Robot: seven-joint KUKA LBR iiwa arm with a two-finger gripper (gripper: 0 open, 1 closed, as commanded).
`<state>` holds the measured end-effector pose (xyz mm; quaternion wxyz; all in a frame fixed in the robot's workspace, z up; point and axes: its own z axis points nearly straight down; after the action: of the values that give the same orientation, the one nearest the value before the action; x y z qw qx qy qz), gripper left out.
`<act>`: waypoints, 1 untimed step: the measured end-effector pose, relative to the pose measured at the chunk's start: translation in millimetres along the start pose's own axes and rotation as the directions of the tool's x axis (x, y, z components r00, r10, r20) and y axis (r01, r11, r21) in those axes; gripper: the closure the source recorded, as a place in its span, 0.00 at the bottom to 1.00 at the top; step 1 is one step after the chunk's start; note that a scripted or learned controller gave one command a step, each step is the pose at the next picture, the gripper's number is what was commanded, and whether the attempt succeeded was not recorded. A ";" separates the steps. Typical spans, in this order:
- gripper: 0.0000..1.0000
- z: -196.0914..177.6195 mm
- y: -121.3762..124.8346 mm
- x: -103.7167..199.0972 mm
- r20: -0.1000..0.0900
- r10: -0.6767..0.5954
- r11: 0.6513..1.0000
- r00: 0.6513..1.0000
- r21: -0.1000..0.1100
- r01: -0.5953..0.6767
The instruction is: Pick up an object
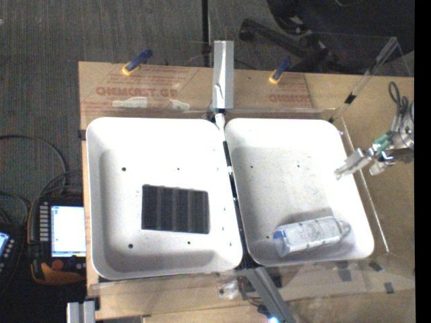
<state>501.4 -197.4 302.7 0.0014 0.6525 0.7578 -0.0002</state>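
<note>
Lying near the front wall of the right bin (350, 180), closest to the camera, is a plastic bottle (311, 234) on its side. Its long axis runs roughly left to right across the bin, tilted a little so the capped end toward the right sits slightly farther back. It looks pale and translucent with a bluish-white label wrapped round most of its body (the print is too small to read), and it rests almost against the front wall.

Up and to the right of it, over the bin's right rim, is the gripper (350, 165); whether it is parted or closed I cannot tell at this size. It is well apart from the bottle and carries nothing visible. My judgement is that the coming move turns on this offset: the claw must travel toward the front and somewhat left, then close across the bottle's short width rather than along its length.

Beyond, the left bin (108, 180) holds a dark ribbed slab (175, 209).
</note>
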 end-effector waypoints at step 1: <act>0.00 0.0 -0.1 0.0 0.000 0.000 1.000 1.000 0.000 0.000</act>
<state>501.3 -197.4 302.7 0.0013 0.6525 0.7577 -0.0004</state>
